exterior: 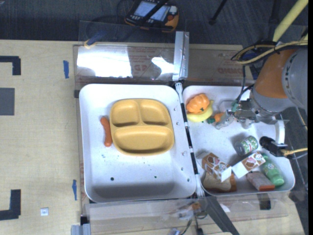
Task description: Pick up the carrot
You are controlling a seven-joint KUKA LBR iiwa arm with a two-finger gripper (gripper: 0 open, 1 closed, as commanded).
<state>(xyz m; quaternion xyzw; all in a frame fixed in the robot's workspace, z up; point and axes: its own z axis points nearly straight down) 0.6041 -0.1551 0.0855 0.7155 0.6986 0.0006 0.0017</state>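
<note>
Brown patterned packet (214,166) lies nearest, at 6 o'clock in the right bin (230,93). A white-and-red packet (250,162) and a green bottle (272,173) sit toward 4 o'clock, with a green can (246,144) just above them.

Camera view, right bin: the gripper (227,117) reaches in from 3 o'clock and sits low near the bin's centre. The carrot (217,117) lies at about 10 o'clock in this bin, just at the gripper's tip. I cannot tell whether they touch, nor whether the gripper is released or clenched, because the wrist hardware hides it.

Carrot: a small orange stub with a green bit at its 9 o'clock end. It is partly masked and lies close beside an orange pumpkin toy (198,103), which rests on a yellow piece (201,116).

Camera view, left bin (93,180): a yellow divided plate (142,126) sits at centre. An orange-red sausage-like stick (106,131) lies just beside the plate at 9 o'clock. It is longer and redder than the stub, so I judge it is not the target.

Step, as I judge it: the approach is done and the grasp is at hand. The next move calls for closing squarely on the stub without nudging it under the pumpkin toy, then lifting straight up. The target is small, so a slip is likely.
</note>
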